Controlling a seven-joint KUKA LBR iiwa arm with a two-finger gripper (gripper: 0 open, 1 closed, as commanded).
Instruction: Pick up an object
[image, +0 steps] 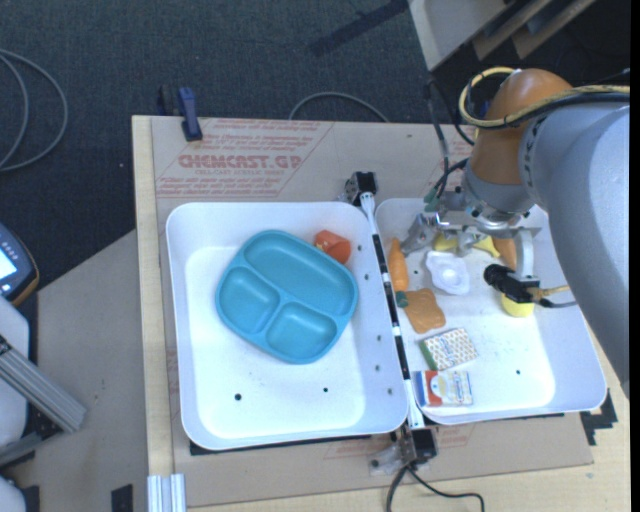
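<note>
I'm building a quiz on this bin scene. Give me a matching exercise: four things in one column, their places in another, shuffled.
Things:
1. blue plate
2. carrot
3. red-and-white packet
4. gripper

Places:
A. right bin, near front edge
B. middle of left bin
C. over the right bin's back part
D. right bin, along the divider

Pairs: 1-B, 2-D, 3-A, 4-C

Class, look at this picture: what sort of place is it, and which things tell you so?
Probably a robotics lab test bench: a grey arm reaches over two white bins, toy food lies beside a blue divided plate, and loose cables trail across the floor.
</note>
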